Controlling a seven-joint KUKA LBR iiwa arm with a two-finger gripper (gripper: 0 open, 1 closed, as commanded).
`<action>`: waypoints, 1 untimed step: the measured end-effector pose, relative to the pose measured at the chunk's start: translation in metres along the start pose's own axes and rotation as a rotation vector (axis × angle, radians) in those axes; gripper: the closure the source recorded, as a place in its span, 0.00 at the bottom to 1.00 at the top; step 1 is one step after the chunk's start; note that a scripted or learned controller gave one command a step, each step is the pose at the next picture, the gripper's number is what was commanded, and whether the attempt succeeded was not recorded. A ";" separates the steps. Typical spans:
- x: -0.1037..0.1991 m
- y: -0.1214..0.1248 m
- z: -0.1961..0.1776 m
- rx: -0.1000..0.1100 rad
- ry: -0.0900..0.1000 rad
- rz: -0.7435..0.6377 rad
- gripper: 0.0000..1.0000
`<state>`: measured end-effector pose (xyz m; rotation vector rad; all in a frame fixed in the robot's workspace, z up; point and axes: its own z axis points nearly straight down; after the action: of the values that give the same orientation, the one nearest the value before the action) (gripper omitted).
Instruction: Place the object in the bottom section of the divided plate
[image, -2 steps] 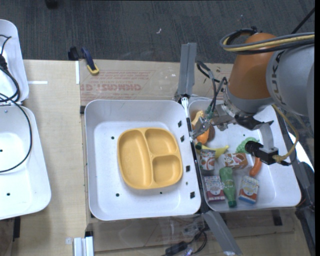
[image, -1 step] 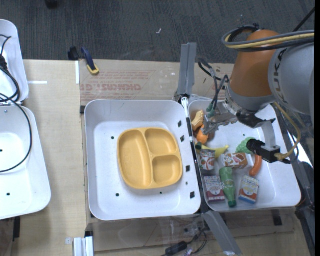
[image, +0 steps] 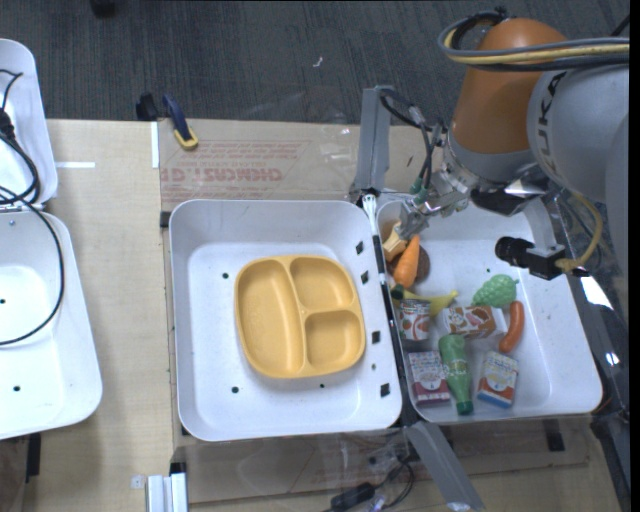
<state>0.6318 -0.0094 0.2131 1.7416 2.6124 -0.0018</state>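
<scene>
A yellow divided plate (image: 241, 318) lies in the left bin (image: 190, 320), with one long section on its left and two smaller ones on its right; all three hold nothing. My gripper (image: 410, 222) hangs low over the far-left corner of the right bin (image: 572, 345). Directly beneath it lie an orange carrot (image: 407, 264), a small tan piece (image: 393, 243) and a brown round item (image: 424, 262). The gripper looks to be touching or just above the carrot's top end; whether it grips anything is unclear.
The right bin also holds a green leafy toy (image: 496, 291), a red sausage (image: 514, 326), two small cans (image: 414, 322), a green bottle (image: 456, 368), two cartons (image: 498, 381) and a yellow strip (image: 440, 299). A raised divider wall (image: 384, 300) separates the bins.
</scene>
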 end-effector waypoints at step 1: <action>0.062 -0.068 -0.013 0.002 0.002 -0.034 1.00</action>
<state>0.5453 0.0213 0.2260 1.6988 2.6434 -0.0026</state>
